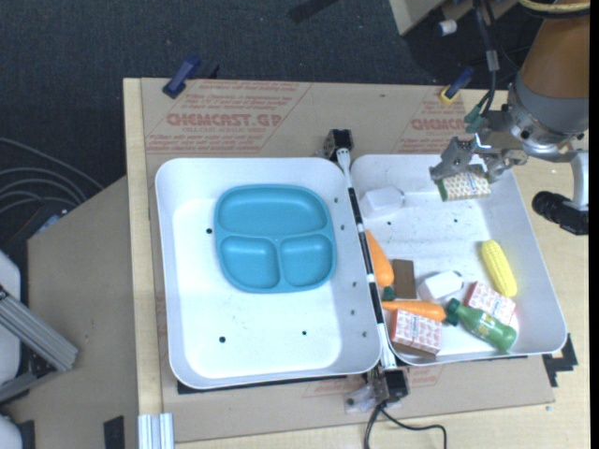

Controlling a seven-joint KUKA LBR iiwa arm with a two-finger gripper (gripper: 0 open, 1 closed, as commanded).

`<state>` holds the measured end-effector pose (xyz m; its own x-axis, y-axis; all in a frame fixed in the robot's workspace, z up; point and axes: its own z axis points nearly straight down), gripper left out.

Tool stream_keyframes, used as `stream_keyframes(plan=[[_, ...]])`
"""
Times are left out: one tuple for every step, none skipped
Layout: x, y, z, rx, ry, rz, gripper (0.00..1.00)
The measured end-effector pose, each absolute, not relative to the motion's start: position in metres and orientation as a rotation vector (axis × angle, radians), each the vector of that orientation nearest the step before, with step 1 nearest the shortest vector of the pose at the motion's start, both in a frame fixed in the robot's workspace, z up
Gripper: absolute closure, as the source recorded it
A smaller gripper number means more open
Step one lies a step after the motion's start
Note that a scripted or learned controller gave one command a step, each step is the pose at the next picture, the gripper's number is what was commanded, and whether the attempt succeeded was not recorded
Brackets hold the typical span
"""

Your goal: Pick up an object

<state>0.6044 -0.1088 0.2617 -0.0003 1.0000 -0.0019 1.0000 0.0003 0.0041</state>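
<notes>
My gripper [465,168] hangs over the far part of the right bin [533,241], shut on a small beige dotted block [465,187] that sits between its fingers, lifted above the bin floor. Below it in the bin lie a white block [382,198], an orange carrot [378,258], a brown block [403,277], a yellow corn cob [498,267], another white block [442,283], a second carrot [414,310], a red-and-white box [416,332], a pink box [490,302] and a green bottle [482,324].
The left bin [187,297] holds a blue divided plate [274,236]. The arm [552,73] comes in from the upper right. Both bins rest on a cardboard sheet [234,115] with blue clamps at its far corners.
</notes>
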Motion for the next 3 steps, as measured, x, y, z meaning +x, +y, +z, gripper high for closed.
stream_keyframes(plan=[[0.567,-0.074,0.269,2.223,2.225,-0.001,1.0],[0.584,-0.078,0.258,2.22,2.221,0.0,1.0],[0.585,-0.077,0.268,2.218,2.221,0.002,1.0]])
